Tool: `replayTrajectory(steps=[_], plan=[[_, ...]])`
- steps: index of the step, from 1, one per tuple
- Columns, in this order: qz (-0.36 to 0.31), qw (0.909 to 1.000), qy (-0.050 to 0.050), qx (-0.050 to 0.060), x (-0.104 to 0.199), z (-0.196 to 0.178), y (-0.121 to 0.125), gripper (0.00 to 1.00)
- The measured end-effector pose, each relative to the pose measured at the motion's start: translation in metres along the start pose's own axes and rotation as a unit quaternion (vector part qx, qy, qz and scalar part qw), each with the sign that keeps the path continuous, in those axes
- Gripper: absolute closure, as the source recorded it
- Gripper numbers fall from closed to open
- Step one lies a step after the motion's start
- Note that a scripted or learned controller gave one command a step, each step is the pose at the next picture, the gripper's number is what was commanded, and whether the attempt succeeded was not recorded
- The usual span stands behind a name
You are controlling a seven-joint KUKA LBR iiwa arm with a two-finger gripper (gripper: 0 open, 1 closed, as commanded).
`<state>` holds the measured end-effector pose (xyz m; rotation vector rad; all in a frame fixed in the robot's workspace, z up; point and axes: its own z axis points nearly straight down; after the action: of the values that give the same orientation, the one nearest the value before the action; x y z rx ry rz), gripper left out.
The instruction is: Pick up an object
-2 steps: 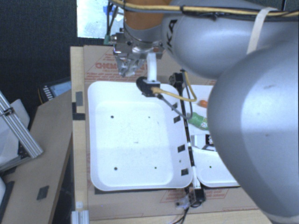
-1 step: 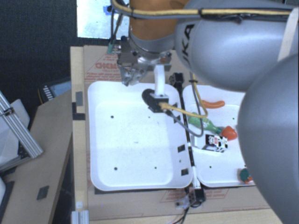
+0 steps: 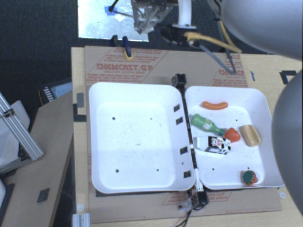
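nearest the camera, at the near right corner of the right bin, sits a small round green toy with an orange patch, lumpy like a little fruit or vegetable. farther in, a flat black-and-white patterned piece lies near the middle divider, touching a glossy red rounded toy on its right. just right of that is a tan, smooth bread-shaped piece. a green bottle-shaped toy with a white label lies on its side, slanting from the far left down toward the red toy. farthest in this bin is an orange sausage shape, long and smooth, lying crosswise and apart from the others.

both bins are shallow moulded white plastic with rounded corners and small dark holes in the floor; the left bin has its floor bare. black clips run along the seam between them. they rest on a brown cardboard sheet printed with red lettering.

the pincer hangs well beyond the far edge of the bins, above the far left, over a shiny metal plate. it looks metallic and blurred, and whether its fingers are apart or together cannot be told. nothing shows between them. all the toys lie well apart from it, nearer and to the right. the grey arm bulks large at the far right, with yellow and grey cables trailing from it.
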<state>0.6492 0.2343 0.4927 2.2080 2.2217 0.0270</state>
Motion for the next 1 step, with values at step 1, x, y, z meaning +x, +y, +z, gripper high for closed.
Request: replayTrajectory(steps=[1], plan=[[0.003, 0.9999, -0.004, 0.013, -0.0006, 0.1132, -0.0032, 1.00]])
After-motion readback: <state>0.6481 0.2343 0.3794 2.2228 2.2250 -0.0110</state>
